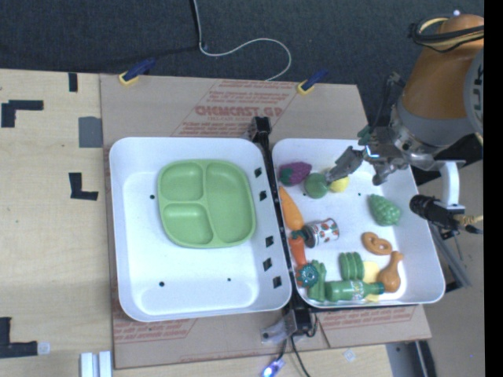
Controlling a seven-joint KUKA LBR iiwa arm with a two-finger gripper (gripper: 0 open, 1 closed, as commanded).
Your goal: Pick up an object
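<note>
Two spread jaws of the gripper [363,169] gripping nothing, poised above the right bin [428,246] near a yellow toy [339,184] and green round toy [316,186].

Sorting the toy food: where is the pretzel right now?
The pretzel lies in the right bin, toward its right side, below the green grapes and just above the drumstick.

Small toy foods loose in the right bin [424,234], yellow piece [339,184] and green ball [316,185] just beside the end effector [360,168], purple piece [296,172] further left, orange carrot [291,208], can [324,230] and green cluster [384,209] below it
</note>
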